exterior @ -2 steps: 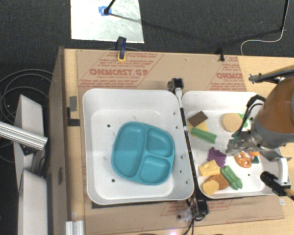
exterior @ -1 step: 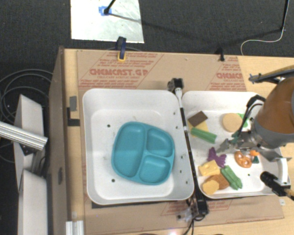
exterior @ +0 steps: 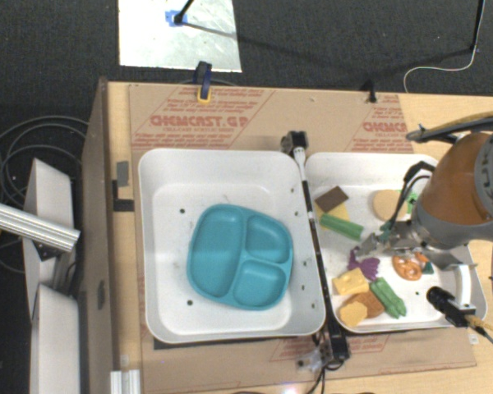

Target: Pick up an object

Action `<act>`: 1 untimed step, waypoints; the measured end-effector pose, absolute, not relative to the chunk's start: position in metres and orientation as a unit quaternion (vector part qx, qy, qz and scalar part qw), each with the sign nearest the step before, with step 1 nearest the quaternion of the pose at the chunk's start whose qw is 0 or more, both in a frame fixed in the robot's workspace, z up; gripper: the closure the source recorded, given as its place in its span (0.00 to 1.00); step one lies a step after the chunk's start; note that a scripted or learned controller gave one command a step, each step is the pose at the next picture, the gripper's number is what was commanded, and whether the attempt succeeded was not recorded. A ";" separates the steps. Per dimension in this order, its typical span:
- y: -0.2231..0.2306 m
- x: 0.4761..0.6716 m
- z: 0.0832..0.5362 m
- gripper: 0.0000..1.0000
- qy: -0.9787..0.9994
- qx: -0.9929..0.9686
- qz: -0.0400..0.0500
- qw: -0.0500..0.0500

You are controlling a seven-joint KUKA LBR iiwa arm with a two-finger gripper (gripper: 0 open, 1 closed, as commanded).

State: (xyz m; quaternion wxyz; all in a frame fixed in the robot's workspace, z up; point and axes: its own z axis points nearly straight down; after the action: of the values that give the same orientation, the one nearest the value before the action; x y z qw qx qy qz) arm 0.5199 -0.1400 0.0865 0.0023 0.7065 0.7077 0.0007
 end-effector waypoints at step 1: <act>-0.142 0.523 0.100 1.00 0.707 0.707 0.003 0.010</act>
State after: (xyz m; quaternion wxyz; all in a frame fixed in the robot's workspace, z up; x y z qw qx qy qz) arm 0.5231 -0.1422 0.1000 0.0098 0.7067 0.7075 0.0031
